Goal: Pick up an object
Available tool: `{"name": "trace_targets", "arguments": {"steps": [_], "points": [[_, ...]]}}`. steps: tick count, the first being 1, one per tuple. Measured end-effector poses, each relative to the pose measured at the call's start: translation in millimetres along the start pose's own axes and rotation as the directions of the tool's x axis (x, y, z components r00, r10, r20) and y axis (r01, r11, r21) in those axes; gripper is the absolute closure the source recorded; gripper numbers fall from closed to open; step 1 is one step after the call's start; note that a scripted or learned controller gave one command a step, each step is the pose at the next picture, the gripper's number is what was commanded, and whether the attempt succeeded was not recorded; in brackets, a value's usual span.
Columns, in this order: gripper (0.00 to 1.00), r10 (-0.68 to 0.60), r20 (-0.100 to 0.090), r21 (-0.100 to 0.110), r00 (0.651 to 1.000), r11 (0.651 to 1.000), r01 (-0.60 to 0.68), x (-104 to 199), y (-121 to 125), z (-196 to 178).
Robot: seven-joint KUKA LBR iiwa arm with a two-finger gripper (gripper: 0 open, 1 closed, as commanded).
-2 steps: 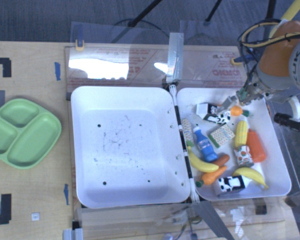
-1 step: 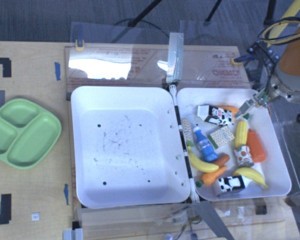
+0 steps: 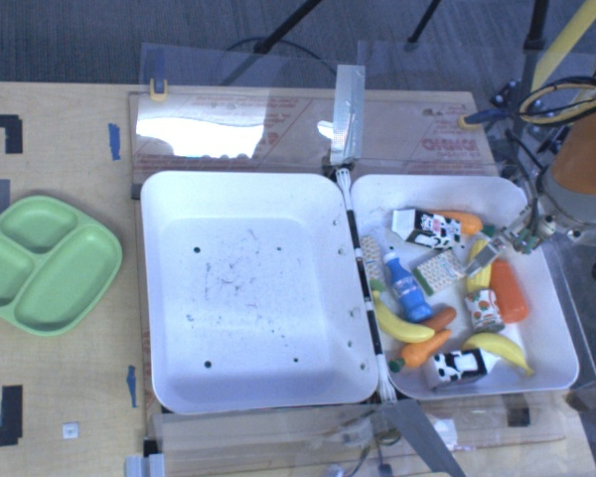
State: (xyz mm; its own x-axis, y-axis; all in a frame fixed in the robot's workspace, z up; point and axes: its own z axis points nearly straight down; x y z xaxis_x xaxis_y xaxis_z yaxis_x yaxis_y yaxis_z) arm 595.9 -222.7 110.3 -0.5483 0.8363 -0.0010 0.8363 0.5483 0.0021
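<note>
I'm seeing my counter [image 3: 60, 117] looking like pale matt wood, both bins [image 3: 248, 197] smooth white plastic, the green tray [image 3: 50, 263] glossy plastic.

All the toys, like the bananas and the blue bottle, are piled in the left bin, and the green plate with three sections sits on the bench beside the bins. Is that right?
Not quite. The camera view shows the bananas and the blue bottle piled in the right bin, not the left bin. The rest is right: the green plate with three sections does sit on the bench beside the bins.
</note>
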Motion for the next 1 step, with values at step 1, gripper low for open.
{"name": "trace_targets", "arguments": {"steps": [1], "points": [[0.00,0.165,0.004,-0.002,0.986,0.986,-0.165,-9.5,14.5,-39.1]]}}
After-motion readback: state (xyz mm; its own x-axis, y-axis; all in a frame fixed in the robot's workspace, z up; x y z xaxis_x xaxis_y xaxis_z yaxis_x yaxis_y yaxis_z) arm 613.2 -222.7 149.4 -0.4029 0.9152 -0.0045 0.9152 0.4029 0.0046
